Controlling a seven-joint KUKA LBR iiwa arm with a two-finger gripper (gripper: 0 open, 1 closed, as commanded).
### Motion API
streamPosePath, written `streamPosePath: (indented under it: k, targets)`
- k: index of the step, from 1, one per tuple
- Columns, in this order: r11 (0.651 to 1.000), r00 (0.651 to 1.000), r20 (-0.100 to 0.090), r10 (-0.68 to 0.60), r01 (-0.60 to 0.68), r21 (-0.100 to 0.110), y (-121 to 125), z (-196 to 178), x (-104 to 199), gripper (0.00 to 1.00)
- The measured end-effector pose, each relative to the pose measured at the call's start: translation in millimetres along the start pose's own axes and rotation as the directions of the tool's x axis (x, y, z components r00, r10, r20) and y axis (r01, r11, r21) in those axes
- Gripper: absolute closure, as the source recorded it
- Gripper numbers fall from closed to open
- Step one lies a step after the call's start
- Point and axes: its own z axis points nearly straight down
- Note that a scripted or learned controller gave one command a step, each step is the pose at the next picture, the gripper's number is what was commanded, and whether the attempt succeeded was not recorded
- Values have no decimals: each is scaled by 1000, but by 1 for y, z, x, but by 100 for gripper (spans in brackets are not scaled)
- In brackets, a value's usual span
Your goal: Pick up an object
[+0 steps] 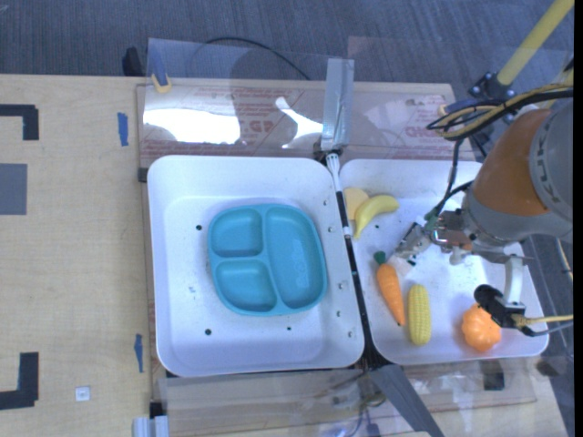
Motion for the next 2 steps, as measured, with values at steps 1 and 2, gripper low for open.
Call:
streamPosePath:
  k: [1,2]
  targets:
    - [999,999,4,39,-39,1,67,3,2,0]
    - [999,999,-3,34,-34,-10,71,-12,8,100]
